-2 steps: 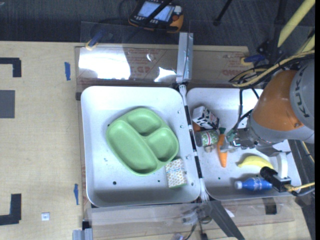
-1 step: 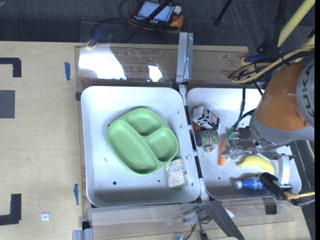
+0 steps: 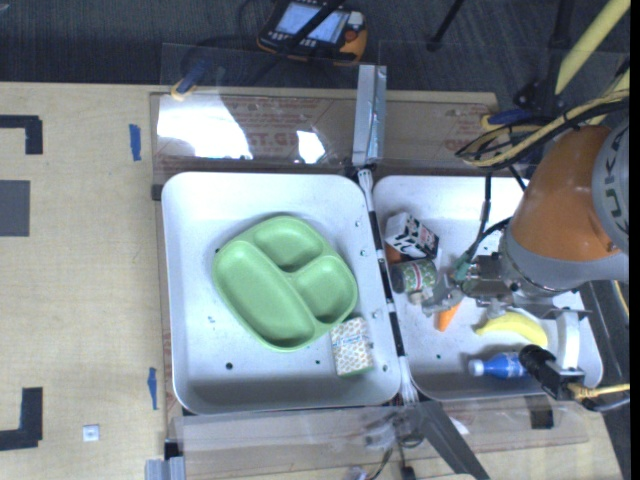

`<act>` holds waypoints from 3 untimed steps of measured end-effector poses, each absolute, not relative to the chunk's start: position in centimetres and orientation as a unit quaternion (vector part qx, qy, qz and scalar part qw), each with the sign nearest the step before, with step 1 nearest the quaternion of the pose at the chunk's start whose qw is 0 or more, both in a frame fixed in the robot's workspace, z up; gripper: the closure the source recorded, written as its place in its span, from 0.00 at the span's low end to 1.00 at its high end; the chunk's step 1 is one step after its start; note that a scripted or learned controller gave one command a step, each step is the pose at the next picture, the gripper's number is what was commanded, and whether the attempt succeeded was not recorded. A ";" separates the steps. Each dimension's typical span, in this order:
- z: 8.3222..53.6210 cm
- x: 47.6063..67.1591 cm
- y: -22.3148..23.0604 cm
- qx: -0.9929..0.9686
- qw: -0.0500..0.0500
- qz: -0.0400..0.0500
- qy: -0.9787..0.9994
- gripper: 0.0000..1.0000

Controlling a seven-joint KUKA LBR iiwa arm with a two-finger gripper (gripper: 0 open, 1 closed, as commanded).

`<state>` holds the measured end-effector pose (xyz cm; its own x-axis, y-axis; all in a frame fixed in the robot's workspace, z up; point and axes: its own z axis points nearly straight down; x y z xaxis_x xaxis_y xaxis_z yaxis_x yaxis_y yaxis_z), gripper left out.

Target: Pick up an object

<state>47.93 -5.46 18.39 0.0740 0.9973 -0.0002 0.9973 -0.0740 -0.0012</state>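
Claw (image 3: 452, 290): low in right bin (image 3: 570, 363), finger state cannot be told; can (image 3: 414, 274) touching at nine o'clock, orange carrot-like piece (image 3: 447, 315) just below at six. Left bin (image 3: 185, 268): green divided plate (image 3: 285, 281), small patterned packet (image 3: 351, 346) at its five o'clock. Right bin also: banana (image 3: 512, 326), blue-capped tube (image 3: 500, 367), black-and-white carton (image 3: 411, 235).
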 end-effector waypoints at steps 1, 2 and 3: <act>13.6 54.5 -9.5 -0.700 -0.001 0.000 -0.714 0.00; 8.7 56.3 -10.6 -0.697 -0.001 -0.001 -0.718 0.00; 9.8 56.5 -10.6 -0.696 -0.003 -0.002 -0.718 1.00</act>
